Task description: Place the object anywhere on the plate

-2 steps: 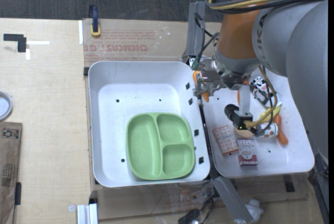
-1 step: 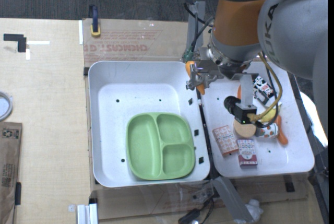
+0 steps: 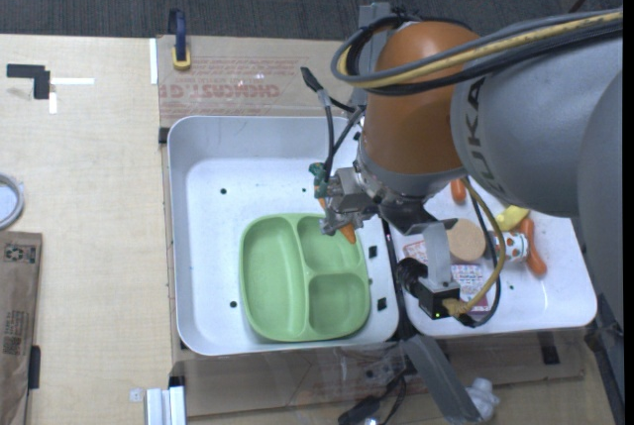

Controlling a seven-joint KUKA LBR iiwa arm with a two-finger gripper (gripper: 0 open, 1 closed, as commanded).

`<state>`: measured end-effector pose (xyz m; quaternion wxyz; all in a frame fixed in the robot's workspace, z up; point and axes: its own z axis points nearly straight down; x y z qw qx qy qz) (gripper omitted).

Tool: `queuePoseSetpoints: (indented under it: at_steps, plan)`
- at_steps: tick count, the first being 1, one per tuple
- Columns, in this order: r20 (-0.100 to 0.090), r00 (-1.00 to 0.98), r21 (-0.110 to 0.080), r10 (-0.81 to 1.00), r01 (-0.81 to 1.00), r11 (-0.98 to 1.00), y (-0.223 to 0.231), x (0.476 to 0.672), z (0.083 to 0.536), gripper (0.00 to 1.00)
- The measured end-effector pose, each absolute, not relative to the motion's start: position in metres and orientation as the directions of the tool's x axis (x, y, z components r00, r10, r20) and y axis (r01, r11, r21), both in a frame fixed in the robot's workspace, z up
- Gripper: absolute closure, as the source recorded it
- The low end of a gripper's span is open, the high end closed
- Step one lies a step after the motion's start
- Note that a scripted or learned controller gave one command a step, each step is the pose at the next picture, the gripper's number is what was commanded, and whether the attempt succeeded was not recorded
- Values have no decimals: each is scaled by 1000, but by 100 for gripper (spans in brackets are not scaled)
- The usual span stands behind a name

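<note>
While the grey arm's orange band hides much of the right bin, toys crowd there at 3 o'clock: a tan disc and a yellow piece. Over the green plate's 1 o'clock rim, the end effector is clenched on a small orange object.

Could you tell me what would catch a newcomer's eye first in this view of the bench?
The big grey arm with its orange band dominates, reaching in from the right over both bins. Below it a light green divided plate lies in the left white bin, and the gripper hangs over the plate's upper right edge with a small orange object at its tip.
</note>
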<state>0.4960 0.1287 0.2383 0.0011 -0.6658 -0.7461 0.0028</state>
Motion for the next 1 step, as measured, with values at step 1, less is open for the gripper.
queuePoseSetpoints:
  at_steps: [1]
  plan:
    - [-2,-113,-5,994,994,113,129,496,238,0]
